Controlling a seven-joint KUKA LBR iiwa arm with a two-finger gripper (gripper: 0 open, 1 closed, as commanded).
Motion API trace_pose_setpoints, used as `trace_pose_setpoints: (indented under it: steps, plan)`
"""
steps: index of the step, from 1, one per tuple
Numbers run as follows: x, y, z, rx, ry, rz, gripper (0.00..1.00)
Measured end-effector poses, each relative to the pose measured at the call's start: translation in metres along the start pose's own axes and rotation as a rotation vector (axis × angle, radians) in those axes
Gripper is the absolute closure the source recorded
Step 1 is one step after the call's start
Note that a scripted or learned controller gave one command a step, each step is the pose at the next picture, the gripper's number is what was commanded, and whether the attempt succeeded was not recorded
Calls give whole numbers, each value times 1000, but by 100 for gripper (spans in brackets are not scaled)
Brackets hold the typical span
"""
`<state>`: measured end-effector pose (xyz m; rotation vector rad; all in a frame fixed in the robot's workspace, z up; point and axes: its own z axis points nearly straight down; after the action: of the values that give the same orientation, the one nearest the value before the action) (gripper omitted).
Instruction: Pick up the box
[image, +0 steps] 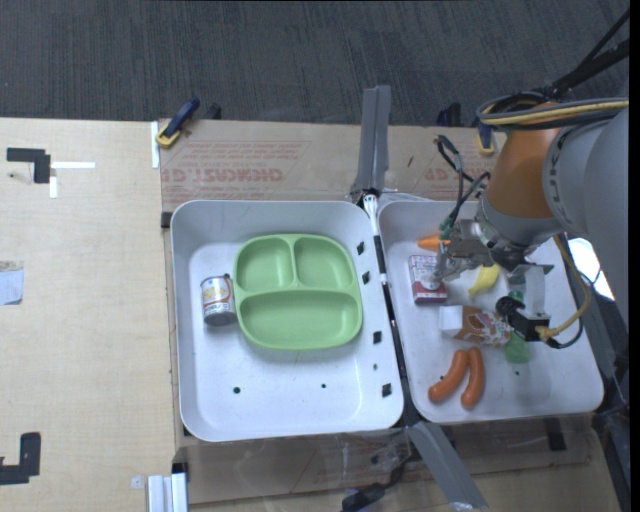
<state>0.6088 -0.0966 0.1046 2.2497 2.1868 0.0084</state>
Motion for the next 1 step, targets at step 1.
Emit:
trace_pose_setpoints:
  steps: [1]
  plan:
    - [0,0,0,0,0,0,0]
